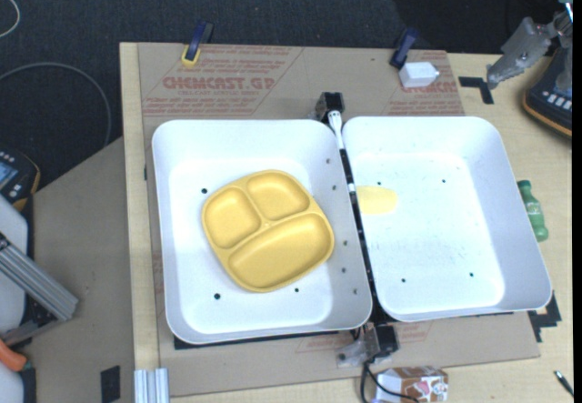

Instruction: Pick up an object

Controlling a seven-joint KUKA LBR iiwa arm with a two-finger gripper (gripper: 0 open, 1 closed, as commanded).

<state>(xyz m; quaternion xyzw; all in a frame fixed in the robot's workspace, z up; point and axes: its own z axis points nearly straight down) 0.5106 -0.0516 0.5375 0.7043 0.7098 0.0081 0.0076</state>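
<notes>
Under both bins (436, 301), board (227, 83) lettering perhaps reads "CHEMCAST GP"

In my left shallow white bin (173, 283) lies a yellow plastic divided plate (266, 229) with three compartments, flat and face up, turned at an angle. It sits near the bin's middle, apart from every wall.

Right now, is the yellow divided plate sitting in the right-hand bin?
No. The yellow divided plate lies flat in the left bin, while the right bin shows just a pale yellow patch near its left wall.
</notes>
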